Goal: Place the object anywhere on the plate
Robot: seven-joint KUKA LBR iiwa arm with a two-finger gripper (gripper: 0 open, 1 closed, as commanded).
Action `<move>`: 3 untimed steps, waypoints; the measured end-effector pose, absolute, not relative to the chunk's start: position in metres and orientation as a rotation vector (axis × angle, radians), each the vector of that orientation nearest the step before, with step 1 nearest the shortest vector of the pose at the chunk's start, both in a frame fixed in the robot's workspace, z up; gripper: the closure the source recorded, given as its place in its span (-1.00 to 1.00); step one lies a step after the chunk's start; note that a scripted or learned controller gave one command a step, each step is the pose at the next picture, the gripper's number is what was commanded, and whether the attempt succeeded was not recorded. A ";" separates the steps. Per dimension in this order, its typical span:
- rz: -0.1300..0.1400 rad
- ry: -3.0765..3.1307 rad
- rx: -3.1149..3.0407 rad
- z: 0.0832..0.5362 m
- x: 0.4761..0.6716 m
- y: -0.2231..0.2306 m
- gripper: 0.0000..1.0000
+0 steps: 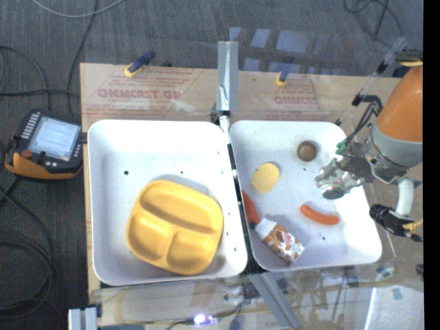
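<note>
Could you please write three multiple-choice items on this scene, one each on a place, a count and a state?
1. The yellow three-compartment plastic plate lies in:
A. the left white bin
B. the right white bin
C. on the floor

2. Food-like pieces in the right bin:
A. two
B. five
C. eight

3. The plate is:
A. bearing the small brown ball
B. overturned
C. bare of items

Answers: 1 A, the plate rests left of the divider. 2 B: brown ball, pale yellow round piece, orange sausage-shaped piece, red stick, printed carton. 3 C, compartments upward, nothing on them.
</note>
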State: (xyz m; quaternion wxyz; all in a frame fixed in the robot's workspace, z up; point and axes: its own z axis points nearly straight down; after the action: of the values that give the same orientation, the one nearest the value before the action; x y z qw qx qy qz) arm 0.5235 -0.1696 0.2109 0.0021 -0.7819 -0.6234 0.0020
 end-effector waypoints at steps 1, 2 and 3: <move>0.007 -2.096 -2.332 0.181 0.517 -0.091 1.00; 0.008 -2.106 -2.323 0.185 0.526 -0.030 1.00; 0.007 -2.443 -1.966 0.181 0.551 0.037 1.00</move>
State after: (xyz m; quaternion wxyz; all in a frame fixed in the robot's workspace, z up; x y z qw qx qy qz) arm 0.5509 0.0369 0.1810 0.0027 -0.6269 -0.7791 0.0023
